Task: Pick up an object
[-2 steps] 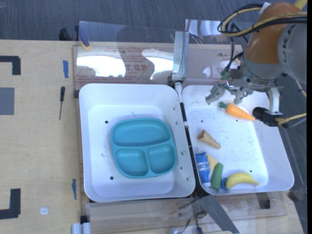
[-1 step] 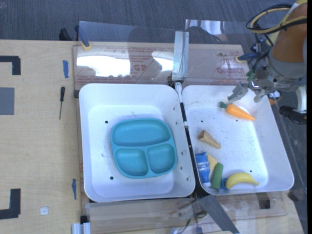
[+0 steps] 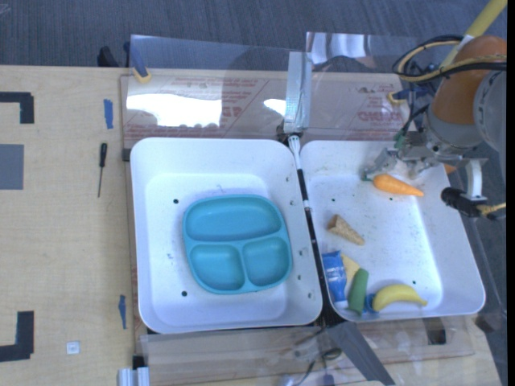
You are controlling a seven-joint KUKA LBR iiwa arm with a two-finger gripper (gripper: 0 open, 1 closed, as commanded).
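Observation:
In the right bin [image 3: 451, 240], an orange carrot [image 3: 398, 186] lies near the far right corner. My gripper [image 3: 400, 164] hangs directly over it at the bin's back edge, close to or touching its top side. Nearer the bin's middle lies a tan cone [image 3: 346, 229]. Along the front edge sit a blue packet [image 3: 333, 272], a yellow piece [image 3: 351, 264], a green cylinder [image 3: 358, 289] and a yellow banana [image 3: 398, 297].
The left bin [image 3: 153, 215] holds a blue divided plate [image 3: 237, 242]. A clear plastic wall [image 3: 241, 103] stands behind both bins. The arm's orange band [image 3: 467, 79] and cables [image 3: 418, 59] hang over the right bin's far corner.

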